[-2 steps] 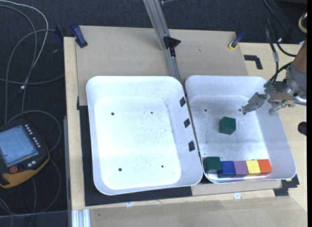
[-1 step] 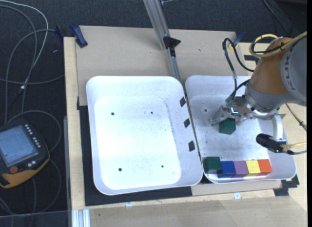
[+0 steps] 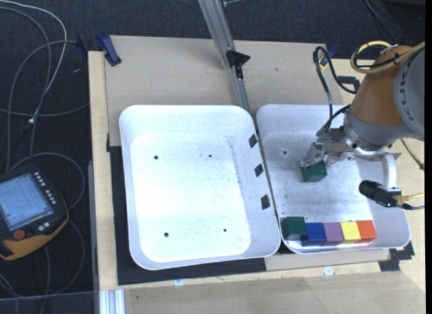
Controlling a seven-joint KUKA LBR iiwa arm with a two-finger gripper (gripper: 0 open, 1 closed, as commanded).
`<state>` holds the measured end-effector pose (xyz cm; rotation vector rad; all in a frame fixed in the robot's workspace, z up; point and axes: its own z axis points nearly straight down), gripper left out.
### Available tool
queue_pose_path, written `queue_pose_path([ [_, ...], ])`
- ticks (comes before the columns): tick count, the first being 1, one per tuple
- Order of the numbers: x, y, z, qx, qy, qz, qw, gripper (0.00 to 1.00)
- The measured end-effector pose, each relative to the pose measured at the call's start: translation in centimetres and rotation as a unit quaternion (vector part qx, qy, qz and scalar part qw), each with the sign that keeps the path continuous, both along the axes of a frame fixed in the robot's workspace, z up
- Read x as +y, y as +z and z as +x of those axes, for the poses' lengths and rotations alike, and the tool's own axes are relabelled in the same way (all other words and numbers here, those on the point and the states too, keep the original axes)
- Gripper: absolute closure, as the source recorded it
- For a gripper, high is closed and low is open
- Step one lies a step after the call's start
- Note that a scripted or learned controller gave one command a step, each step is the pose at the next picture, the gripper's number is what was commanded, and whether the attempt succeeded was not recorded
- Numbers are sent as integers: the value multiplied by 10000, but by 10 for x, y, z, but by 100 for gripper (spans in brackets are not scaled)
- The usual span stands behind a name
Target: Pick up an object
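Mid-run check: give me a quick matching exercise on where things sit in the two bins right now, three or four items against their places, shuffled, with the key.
Things:
1. dark green block
2. orange block
3. gripper
4. handheld screen unit

Places:
A. on the floor, left of the bench
B. right end of the row along the right bin's near wall
C. mid right bin, under the fingers
D. over the right bin, right above a block

Pairs: 1-C, 2-B, 3-D, 4-A

Grey arm (image 3: 405, 96), orange wrist band
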<state>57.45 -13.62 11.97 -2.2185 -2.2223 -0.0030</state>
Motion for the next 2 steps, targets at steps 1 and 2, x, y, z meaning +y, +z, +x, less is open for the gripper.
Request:
queue_pose_path([
  [1, 87, 85, 7, -44, 41, 4, 10000, 100],
  [2, 151, 79, 25, -6, 36, 6, 10000, 100],
])
